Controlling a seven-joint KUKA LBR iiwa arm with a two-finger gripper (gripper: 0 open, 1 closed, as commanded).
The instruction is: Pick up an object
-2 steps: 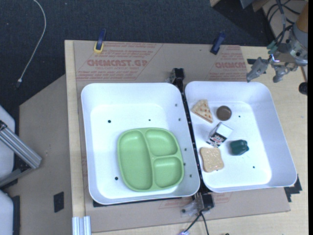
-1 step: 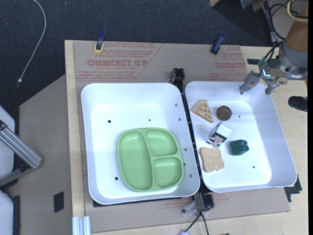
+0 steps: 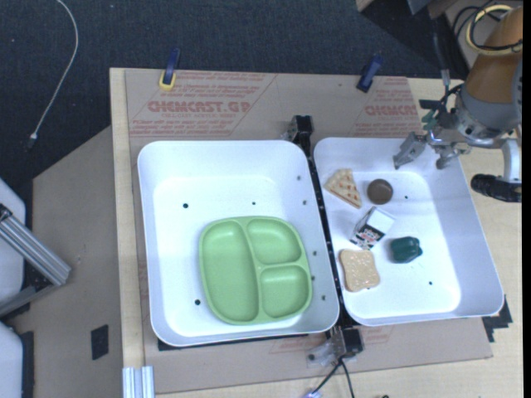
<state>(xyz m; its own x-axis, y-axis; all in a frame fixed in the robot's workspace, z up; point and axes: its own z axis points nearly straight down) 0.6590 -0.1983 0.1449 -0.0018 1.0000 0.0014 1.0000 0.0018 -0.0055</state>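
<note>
Spread-fingered metal gripper (image 3: 425,149) hovers beyond the round brown cookie-like disc (image 3: 380,191) in the right white bin (image 3: 465,247). The neighbouring tan wedge (image 3: 344,187) risks being nudged if the descent drifts.

Arm (image 3: 498,65) cut off at right edge.

You get a bright, even picture with light falling from above. The two white bins (image 3: 158,189) shine so much that their walls look washed out. Shadows are soft and small, tucked close under things. The floor past the tabletop (image 3: 249,98) edges is dark. Everything looks a bit soft and grainy.
</note>
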